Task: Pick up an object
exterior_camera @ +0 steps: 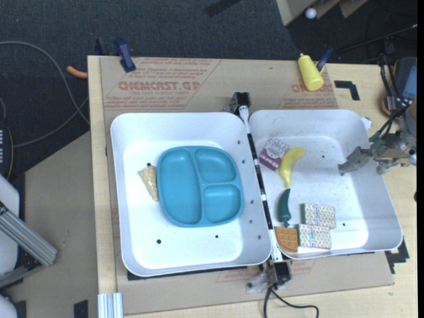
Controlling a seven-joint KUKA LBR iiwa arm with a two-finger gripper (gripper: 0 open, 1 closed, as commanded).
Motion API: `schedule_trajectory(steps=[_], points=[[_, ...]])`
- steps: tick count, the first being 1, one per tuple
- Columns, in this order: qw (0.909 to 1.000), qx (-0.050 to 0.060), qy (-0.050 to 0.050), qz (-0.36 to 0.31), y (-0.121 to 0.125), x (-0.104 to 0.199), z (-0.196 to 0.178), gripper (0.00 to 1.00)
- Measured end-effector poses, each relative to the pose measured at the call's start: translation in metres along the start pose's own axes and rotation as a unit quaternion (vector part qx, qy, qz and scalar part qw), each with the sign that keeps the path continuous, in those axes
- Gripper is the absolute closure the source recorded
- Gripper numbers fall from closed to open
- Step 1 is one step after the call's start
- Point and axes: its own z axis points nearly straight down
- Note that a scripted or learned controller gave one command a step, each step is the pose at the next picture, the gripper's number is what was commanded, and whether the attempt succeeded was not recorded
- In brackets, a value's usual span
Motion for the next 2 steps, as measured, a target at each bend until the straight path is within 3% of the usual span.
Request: schedule_trajectory(steps=[1, 2], points=[[1.0, 0.001, 0.001, -0.001, 0.036, 0.088, 0.04, 0.0], [1.0, 0.001, 0.0, 0.0, 0.04, 0.107, 0.111, 0.0]])
